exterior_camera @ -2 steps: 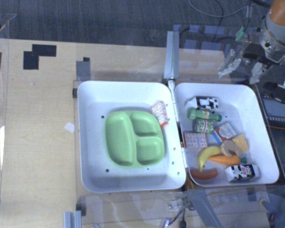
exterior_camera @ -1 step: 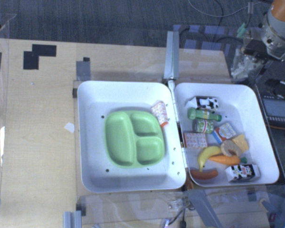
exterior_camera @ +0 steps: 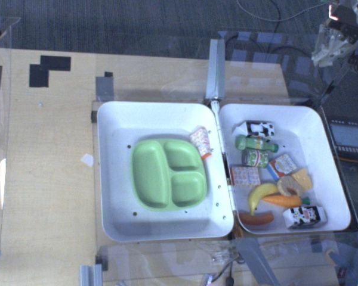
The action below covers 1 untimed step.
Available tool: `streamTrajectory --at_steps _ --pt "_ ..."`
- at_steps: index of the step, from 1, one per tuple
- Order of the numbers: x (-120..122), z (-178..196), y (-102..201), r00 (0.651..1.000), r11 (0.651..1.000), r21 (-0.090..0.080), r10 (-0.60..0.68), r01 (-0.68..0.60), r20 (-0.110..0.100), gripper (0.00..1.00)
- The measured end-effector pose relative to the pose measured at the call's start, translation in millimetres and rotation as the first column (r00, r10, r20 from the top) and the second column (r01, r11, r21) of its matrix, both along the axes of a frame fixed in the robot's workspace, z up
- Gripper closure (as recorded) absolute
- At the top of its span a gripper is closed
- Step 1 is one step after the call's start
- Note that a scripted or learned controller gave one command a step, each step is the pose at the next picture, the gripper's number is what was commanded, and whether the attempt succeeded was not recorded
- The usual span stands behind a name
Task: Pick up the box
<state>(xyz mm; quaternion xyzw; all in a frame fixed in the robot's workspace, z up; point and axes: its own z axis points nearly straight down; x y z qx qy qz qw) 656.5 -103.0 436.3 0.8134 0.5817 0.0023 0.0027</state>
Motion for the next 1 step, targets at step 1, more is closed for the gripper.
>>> streamTrajectory --at_steps 1 --pt "12.9 -0.3 -66.9 0.971 0.971 0.001 -0.24 0.24 -0.001 1.0"
